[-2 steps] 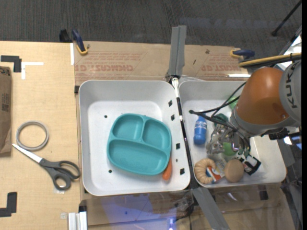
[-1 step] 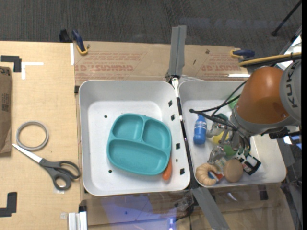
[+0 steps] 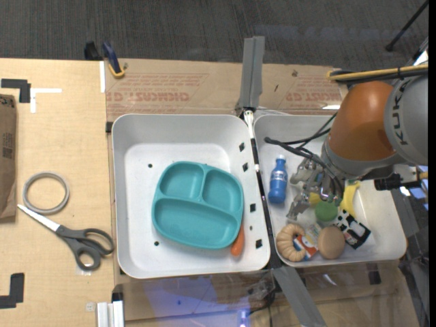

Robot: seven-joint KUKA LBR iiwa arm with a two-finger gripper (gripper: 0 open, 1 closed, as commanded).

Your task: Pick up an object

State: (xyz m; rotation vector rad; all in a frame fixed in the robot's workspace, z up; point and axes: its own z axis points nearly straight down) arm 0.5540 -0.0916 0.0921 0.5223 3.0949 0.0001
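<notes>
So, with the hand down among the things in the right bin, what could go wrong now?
1. The hand sits amid crowded items: green object, blue bottle and yellow item. It may nudge or catch a neighbour.
2. The black cables hang over the right bin and might snag.
3. The round tan object could roll if bumped.

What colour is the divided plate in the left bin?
Teal; the divided plate shows best in the camera view, lying in the left bin.
</notes>
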